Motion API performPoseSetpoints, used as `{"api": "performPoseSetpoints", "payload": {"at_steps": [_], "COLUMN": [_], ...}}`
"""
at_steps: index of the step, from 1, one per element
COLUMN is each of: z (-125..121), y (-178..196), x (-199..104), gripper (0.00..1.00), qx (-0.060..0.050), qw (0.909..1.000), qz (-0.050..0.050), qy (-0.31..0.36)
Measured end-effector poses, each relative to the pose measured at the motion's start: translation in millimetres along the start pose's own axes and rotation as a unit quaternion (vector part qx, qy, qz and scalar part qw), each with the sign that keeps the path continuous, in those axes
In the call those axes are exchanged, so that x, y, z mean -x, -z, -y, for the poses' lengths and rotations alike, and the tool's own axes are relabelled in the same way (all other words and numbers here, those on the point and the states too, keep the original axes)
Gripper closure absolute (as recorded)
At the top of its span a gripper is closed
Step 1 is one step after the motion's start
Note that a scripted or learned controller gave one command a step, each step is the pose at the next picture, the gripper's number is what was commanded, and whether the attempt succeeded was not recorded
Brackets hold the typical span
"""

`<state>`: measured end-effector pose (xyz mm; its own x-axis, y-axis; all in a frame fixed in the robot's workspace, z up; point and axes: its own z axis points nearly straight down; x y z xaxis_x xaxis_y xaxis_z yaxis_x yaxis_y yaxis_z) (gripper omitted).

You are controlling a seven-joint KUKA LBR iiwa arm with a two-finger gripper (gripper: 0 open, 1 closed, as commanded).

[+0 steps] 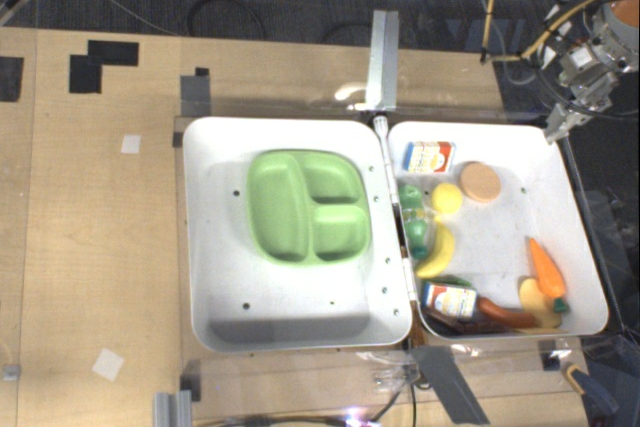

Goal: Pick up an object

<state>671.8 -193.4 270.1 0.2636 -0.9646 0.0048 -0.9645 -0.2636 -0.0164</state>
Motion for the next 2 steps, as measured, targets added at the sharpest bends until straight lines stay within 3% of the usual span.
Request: {"api": "performPoseSetpoints", "payload": {"at_steps": [1,2], "z": [-29,-2], "y": [-64,3], "x": [5,-2], "gripper": [1.0,1.0], "qx": [0.005,0.003], "qw": [0.9946,0.9633], "qz": [0.004,0.003], "qy": [0.103,0.268]}}
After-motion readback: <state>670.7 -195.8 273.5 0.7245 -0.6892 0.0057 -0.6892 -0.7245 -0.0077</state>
